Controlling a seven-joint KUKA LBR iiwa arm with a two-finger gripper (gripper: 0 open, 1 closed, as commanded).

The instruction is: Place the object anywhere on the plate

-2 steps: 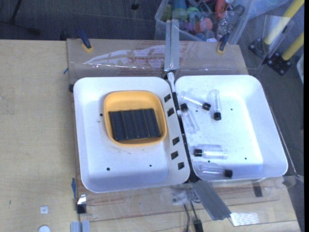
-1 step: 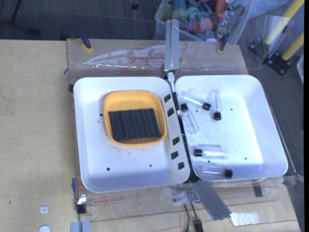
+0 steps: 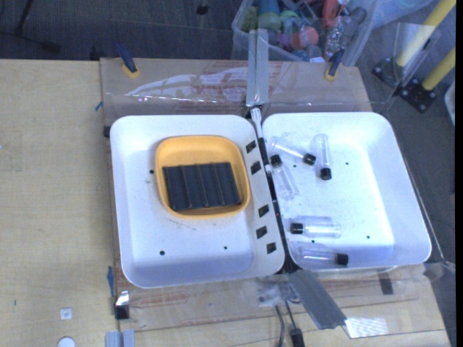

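Clear black-capped vials [image 3: 322,257], at least 5, lie right of the yellow plate [image 3: 199,144], well apart from it in the neighbouring bin [image 3: 376,132]. Picking looks not yet begun: next, 1 vial needs grasping and carrying left onto the plate. Whether the gripper is open or closed cannot be told.

Left bin [image 3: 137,259] holds yellow plate [image 3: 165,152] with dark ribbed block [image 3: 201,186] lying on it; right bin [image 3: 376,157] holds several clear black-capped vials [image 3: 315,228], scattered.
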